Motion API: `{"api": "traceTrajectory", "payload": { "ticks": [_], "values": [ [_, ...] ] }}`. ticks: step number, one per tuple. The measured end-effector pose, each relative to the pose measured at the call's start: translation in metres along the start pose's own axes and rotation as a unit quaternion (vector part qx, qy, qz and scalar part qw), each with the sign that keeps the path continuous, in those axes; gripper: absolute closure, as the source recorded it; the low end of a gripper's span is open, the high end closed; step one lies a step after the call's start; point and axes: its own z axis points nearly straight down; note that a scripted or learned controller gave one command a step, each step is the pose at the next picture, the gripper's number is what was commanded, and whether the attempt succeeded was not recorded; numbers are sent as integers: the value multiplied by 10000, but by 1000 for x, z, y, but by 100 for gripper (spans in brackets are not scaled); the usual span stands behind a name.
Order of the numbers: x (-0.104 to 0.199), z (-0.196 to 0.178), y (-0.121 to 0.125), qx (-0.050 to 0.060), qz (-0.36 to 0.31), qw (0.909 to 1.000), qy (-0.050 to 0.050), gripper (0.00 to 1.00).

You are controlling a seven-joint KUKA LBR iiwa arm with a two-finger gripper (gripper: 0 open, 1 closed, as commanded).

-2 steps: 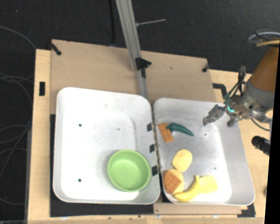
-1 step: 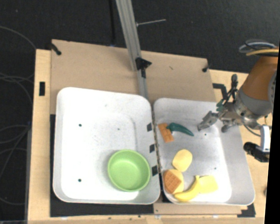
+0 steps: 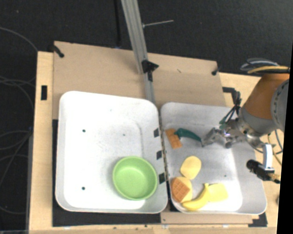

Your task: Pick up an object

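- Jaws (image 3: 209,138): over the right bin (image 3: 251,199); width impossible to tell.
- Green-handled tool (image 3: 188,135): just beside jaws.
- Risk: jaws may close beside the thin handle and miss it.

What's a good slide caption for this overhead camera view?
Gripper hovers beside green-handled tool in right bin; green bowl in left bin.

Green bowl (image 3: 135,177) in left bin (image 3: 85,113) at 5 o'clock, right bin (image 3: 241,196) with yellow pieces (image 3: 203,195), waffle piece (image 3: 181,188), teal-handled tool (image 3: 185,135), gripper (image 3: 206,139) beside tool
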Motion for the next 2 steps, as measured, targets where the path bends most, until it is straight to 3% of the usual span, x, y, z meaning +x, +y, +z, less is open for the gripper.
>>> {"api": "traceTrajectory", "payload": {
  "ticks": [1,2],
  "values": [
    [-2,2,0,-24,2,10000,-10,0],
    [-3,-9,1,-43,-4,10000,-14,100]
  ]
}}
